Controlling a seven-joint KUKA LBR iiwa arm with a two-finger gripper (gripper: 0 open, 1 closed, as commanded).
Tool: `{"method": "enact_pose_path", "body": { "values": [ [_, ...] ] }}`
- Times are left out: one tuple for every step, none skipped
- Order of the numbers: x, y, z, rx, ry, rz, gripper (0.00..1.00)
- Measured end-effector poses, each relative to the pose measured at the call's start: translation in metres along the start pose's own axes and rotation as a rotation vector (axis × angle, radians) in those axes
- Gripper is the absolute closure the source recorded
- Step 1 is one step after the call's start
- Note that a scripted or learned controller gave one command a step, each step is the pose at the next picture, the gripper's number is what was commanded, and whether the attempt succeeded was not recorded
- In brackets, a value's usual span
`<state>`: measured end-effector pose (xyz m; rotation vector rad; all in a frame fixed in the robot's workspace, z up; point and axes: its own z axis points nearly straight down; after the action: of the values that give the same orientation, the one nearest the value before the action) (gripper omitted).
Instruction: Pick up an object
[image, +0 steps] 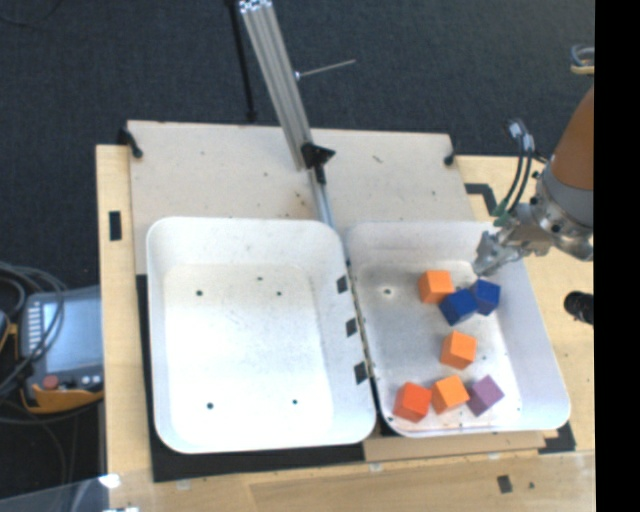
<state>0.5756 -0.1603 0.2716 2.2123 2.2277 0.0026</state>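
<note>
Altogether seven cubes lie in the right bin (525, 330): four orange, two blue, one purple. Nearest along its front wall sit an orange cube (412, 401), a second orange cube (450, 392) and the purple cube (485, 395), close together. Farther in rests a third orange cube (459, 349). Beyond it, two touching blue cubes (459, 306) (486, 296) sit beside the fourth orange cube (435, 286). Just past these the gripper (487, 260) hangs at the bin's far right; whether its fingers are apart I cannot tell. Left of this bin lies the left bin (250, 330), both on a pale wooden bench (230, 170) over dark carpet (100, 60).
</note>
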Motion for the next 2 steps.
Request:
{"method": "enact_pose_path", "body": {
  "values": [
    [0.054, 0.010, 0.014, 0.002, 0.000, 0.001, 1.00],
    [0.104, 0.021, 0.007, 0.000, 0.001, -0.001, 1.00]
  ]
}}
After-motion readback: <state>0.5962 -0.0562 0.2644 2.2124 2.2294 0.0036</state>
